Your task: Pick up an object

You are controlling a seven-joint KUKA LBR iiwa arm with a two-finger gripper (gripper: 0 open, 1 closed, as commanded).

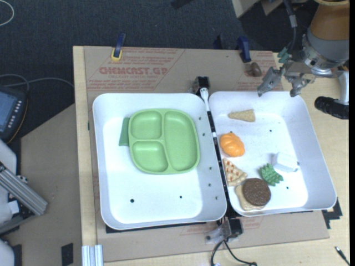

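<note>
the tool [281,85] hangs above the far rim of the right bin [310,143], its two fingers spread apart with nothing between them. that open, raised stance suits an approach: the arm reaches in from the right and sits high enough to clear the bin wall before dropping onto something.

everything to pick lies in the right bin, so any of it could be the task's object. taking the orange toy pumpkin [232,144] as the landmark: a tan wedge-shaped piece [242,115] lies beyond it toward the far rim, and is the thing closest to the tool. just on the near side of the pumpkin lies a checkered triangular slice [234,173]; nearer again is a brown round cookie-like disc [256,192], resting on a pale flat piece. to the right of the pumpkin and a little nearer sit a green leafy piece [271,174] and a small white block [287,163], close to each other.

the left bin [111,148], beyond the divider to the pumpkin's left, holds a green sectioned plate [164,141] lying flat in its middle, well apart from the small toys.

my judgement is that the pick has not begun; the tan wedge, alone with bare floor around it, looks the easiest target, while the clustered pieces leave less room for the fingers.
</note>
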